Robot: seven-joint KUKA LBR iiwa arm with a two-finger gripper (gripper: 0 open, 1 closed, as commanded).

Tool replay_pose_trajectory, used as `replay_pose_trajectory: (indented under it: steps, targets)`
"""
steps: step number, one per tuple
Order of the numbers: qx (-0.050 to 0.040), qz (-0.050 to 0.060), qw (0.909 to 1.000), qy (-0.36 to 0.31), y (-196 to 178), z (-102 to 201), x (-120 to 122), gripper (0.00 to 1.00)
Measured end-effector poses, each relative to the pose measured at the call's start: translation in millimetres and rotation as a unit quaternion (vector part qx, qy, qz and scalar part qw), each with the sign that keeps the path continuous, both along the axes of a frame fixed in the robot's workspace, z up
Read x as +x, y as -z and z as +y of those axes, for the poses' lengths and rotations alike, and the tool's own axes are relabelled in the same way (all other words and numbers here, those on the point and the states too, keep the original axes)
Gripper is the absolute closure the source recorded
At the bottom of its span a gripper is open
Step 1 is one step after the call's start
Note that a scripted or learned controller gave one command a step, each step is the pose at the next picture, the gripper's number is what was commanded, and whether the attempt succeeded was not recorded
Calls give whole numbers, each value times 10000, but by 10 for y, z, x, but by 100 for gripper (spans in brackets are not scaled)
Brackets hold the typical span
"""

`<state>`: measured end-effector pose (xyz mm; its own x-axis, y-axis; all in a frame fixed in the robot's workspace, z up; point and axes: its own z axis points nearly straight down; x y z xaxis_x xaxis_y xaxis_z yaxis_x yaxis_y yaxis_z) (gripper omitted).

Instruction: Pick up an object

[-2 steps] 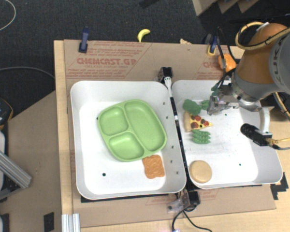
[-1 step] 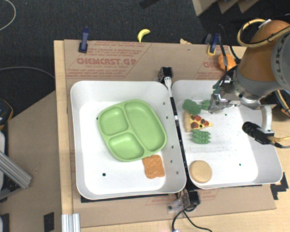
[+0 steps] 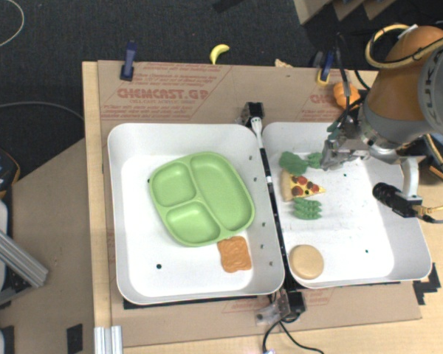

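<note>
My gripper hangs low over the upper left of the right bin, coming down from the grey and orange arm. Its tip is right beside a green leafy piece, at that piece's right end. Just below lies a pizza slice. Under that is a dark green ridged piece. A round tan bun sits near the front wall of the right bin. In the left bin are a green divided plate and an orange waffle piece.
A black part with a cable hangs over the right side of the right bin. A yellow banana toy and blue clamps sit at the board's far edge. The middle and right floor of the right bin is bare.
</note>
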<state>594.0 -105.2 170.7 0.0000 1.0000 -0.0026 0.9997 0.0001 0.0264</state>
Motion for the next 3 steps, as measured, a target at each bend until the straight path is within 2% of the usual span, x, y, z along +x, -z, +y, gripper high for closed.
replay_pose_trajectory:
  steps: [1,2,3]
  targets:
    - [-4,-13,10000,-3,-102,0,6,100]
    - [31,148,9999,-29,-142,586,-231,100]
    - [17,127,9999,-7,-247,549,-218,100]
